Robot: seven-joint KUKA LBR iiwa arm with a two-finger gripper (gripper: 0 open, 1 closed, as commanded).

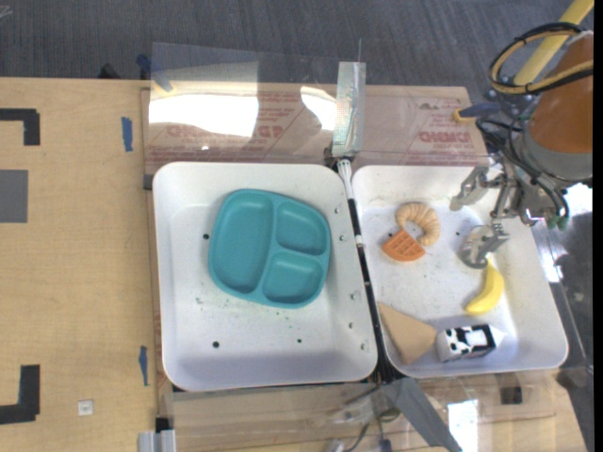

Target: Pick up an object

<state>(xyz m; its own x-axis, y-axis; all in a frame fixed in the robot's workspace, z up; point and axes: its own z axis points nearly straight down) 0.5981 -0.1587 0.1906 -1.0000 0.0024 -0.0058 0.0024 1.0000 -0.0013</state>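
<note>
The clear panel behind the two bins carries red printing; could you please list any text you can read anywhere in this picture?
Red print on the clear panel: repeated, mirrored, too blurred to read.
White tag on the bench: too small to read.
No other text is legible.

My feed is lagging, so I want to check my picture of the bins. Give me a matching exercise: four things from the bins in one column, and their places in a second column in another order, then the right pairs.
Things:
1. teal plate
2. banana
3. croissant
4. toy cow

Places:
A. right bin, near its front edge
B. left bin, near its middle
C. right bin, toward the back, touching an orange waffle piece
D. right bin, just below the gripper

Pairs: 1-B, 2-D, 3-C, 4-A
</note>
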